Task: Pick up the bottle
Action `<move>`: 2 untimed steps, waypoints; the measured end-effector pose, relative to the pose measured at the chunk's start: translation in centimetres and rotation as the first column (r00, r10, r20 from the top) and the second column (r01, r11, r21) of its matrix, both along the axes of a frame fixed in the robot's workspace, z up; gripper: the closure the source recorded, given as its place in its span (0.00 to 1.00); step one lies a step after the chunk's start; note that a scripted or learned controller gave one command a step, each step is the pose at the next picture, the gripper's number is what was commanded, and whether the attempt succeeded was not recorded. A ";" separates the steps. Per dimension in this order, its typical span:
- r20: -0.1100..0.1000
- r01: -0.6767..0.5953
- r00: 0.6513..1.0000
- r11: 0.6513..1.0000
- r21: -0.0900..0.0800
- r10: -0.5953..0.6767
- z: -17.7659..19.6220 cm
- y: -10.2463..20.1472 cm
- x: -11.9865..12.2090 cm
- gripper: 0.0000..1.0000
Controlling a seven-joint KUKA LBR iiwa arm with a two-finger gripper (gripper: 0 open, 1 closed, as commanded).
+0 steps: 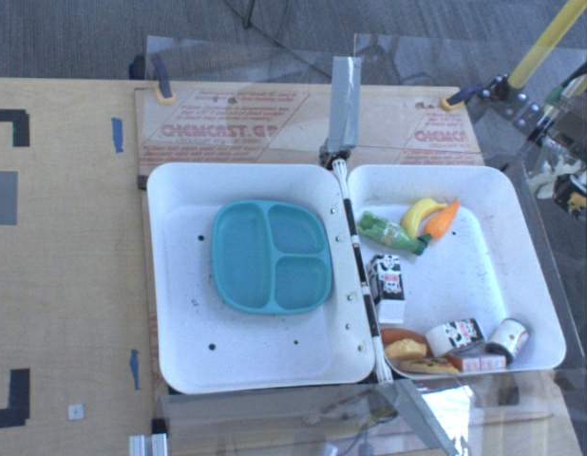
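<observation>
Green marks the target: approach step, with bottle (393, 233) lying near the right bin's (531, 245) far-left corner beside the banana (420, 216); pincer state impossible to tell; next, descend squarely across its body.

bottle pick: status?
Done: nothing visible. The green bottle still lies in the right bin, beside the banana and carrot. In hand: nothing shows between any fingers near it. Left: the approach, grasp and lift.
</observation>
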State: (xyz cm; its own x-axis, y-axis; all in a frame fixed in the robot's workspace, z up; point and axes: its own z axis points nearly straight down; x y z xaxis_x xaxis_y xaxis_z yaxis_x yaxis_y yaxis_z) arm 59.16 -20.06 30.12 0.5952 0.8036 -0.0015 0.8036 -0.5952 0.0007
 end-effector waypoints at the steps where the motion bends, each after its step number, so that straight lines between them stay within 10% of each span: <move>1: 0.001 0.066 0.998 0.998 0.001 -0.066 11.5 4.6 5.3 1.00; 2: 0.002 -0.001 1.000 1.000 0.000 0.001 13.4 13.6 5.5 1.00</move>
